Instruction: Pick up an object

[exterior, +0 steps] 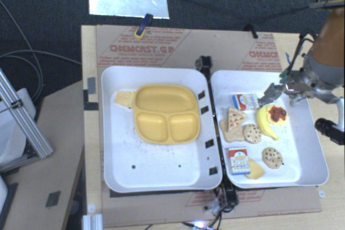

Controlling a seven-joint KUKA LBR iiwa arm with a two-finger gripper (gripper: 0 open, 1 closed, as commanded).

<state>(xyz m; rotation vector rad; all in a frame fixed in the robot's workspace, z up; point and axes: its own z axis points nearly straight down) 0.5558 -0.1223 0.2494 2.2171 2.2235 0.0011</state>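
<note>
We see the banana in the right bin, long axis running up-left to down-right. Gripper hovers just above-left of it; grip state we cannot tell.

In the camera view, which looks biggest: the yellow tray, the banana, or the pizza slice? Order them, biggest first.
1. yellow tray
2. banana
3. pizza slice
Banana and pizza slice look nearly alike, so that order is unsure.

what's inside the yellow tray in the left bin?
The yellow tray shows three bare compartments. A pale yellow flat piece pokes out from under its left edge; how far it runs beneath is hidden.
</note>
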